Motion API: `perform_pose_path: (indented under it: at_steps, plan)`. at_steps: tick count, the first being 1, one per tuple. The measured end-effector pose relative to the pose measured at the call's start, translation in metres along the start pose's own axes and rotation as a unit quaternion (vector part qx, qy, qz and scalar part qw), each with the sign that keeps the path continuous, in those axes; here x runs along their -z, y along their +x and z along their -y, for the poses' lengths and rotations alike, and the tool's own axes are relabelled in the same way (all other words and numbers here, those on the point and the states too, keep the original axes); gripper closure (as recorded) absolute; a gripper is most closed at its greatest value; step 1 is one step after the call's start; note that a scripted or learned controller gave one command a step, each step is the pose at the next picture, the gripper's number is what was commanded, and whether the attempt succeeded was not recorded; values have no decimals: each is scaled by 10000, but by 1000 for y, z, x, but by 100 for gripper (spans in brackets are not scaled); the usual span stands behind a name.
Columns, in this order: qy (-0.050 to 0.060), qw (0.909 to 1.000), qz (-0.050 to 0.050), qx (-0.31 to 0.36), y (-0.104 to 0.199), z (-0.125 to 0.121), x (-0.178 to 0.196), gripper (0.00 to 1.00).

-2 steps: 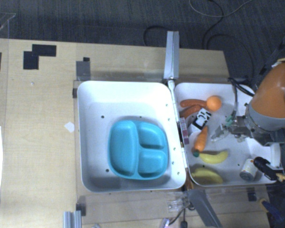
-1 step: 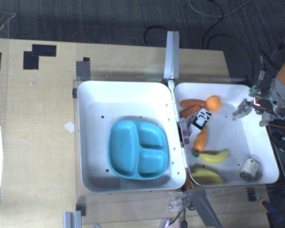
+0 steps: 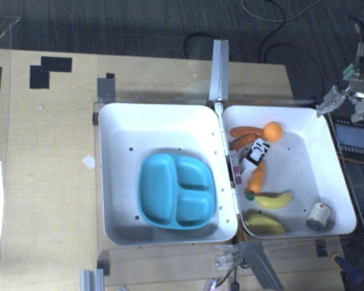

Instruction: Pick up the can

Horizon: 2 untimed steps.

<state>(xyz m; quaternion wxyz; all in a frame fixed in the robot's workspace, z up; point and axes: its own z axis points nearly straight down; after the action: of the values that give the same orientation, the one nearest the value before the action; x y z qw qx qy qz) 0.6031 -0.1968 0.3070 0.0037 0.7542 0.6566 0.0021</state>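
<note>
A: Lying on its side, the can sat in the right bin, close to that bin's near right corner, its round end facing the camera.

B: And the gripper?

A: It hung past the right bin's far right corner, well apart from the can. Whether the fingers were spread or pressed together, I could not tell.

B: What else lay in that bin?

A: Two bananas along the near edge, a carrot just beyond them, a black-and-white box, a sausage and an orange toward the far left corner.

B: The left bin?

A: It held a blue divided plate, lying flat toward its near edge.
</note>
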Motion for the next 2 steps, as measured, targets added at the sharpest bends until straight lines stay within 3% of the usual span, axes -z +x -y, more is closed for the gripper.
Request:
perform_pose_path:
  at_steps: [1,2]
  plan:
    - [5,9995,0,-330,24,-10,46,0]
    - [27,9876,4,-1567,3,11,-72,0]
